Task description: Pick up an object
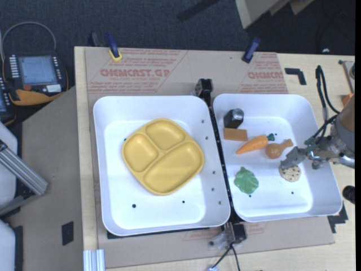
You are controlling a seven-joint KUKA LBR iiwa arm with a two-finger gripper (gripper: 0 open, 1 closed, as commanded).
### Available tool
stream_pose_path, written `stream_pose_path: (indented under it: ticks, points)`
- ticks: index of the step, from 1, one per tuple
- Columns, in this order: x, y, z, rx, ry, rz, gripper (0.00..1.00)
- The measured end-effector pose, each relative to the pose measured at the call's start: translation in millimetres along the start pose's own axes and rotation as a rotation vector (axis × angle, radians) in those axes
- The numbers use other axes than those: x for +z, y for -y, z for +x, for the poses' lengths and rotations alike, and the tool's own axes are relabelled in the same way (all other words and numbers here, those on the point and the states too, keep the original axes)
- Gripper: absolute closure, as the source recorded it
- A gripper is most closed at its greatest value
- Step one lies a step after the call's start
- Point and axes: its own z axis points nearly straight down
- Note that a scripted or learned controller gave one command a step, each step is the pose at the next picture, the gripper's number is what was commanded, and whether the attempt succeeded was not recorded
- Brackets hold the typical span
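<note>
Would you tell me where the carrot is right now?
The carrot lies in the right bin, toward its upper left, just below the brown block and left of the tan drumstick-like piece.

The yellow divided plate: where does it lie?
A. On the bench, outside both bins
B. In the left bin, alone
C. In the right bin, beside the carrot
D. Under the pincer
B: the yellow divided plate sits inside the left bin, while the carrot lies in the right bin.
</note>
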Motion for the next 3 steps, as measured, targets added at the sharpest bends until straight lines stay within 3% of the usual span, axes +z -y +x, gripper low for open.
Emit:
stream_pose_path:
  ticks: [2, 3]
  points:
    - [107, -1, 5, 0.001, -0.002, 0.002, 0.0]
    - [96, -2, 5, 0.0, -0.001, -0.002, 1.0]
